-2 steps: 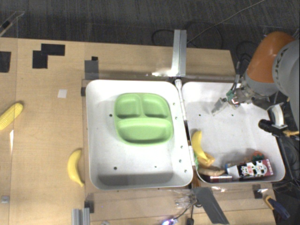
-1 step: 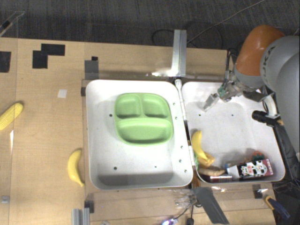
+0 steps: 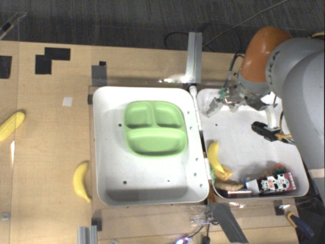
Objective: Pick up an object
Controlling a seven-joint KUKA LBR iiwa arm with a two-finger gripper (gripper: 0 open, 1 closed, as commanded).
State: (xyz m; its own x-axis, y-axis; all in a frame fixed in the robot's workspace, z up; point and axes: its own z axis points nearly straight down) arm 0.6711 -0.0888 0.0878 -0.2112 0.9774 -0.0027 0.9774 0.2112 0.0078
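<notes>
Pale green divided plate [image 3: 154, 127] in the white left bin [image 3: 109, 151]. Yellow banana [image 3: 216, 161] with brown end in the white right bin [image 3: 238, 131]; at 3 o'clock of it, multicoloured printed box [image 3: 275, 182]. Yellow banana [image 3: 81, 181] on tan bench [image 3: 45, 146]. Yellow corn cob [image 3: 10, 126] at 9 o'clock.

The right bin's [image 3: 238, 131] middle lies open; a banana [image 3: 216, 161] and small clutter [image 3: 271, 183] crowd its lower edge, the arm [image 3: 299, 85] blocks its upper right.

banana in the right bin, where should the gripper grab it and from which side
Grip the banana across its narrow middle, coming straight down from above. It lies flat, curved, close along the right bin's left wall, so a side approach looks blocked. Its lower end nears clutter; the upper middle seems freer. The gripper sits above it in view.
</notes>
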